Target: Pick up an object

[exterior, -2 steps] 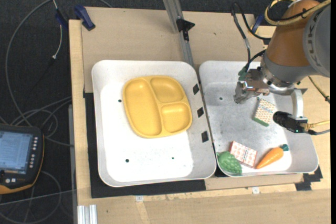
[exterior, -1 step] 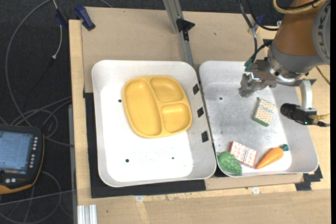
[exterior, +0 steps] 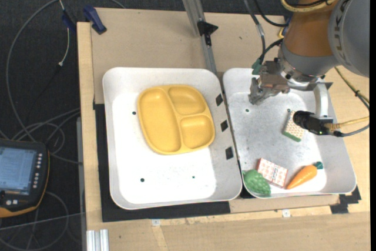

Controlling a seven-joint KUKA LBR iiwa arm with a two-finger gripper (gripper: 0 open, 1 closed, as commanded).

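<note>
Arm (exterior: 329, 14): grey body with an orange section above the wrist, entering from 2 o'clock and bent down over the far part of the right bin (exterior: 258, 144). Tool (exterior: 257, 95): hanging low above the bin's bare floor near its 11 o'clock corner, dark fingertips pointing down; nothing shows between them, and whether they are spread or closed cannot be told from this angle. Cables, yellow and black, loop over the arm's top. Right bin, white and shallow, contents: one small green-edged card or sponge (exterior: 293, 127) at the bin's 3 o'clock side, lying beside a black fitting on the arm's cabling; one small red-and-white patterned packet (exterior: 272, 172) toward 6 o'clock; one green leafy toy vegetable (exterior: 257, 181) just at 8 o'clock of the packet, against the near rim; one orange toy carrot (exterior: 304, 176) with a green top, at 3 o'clock of the packet, tilted. All four items lie well apart from the tool, toward the near and right sides of the bin. Left bin (exterior: 120, 144), white and shallow, contents: one yellow three-compartment plate (exterior: 175, 118), set toward the bin's far right part, compartments bare. Desk (exterior: 147, 38): tan board carrying both bins side by side, with a metal post rising at 12 o'clock.
</note>
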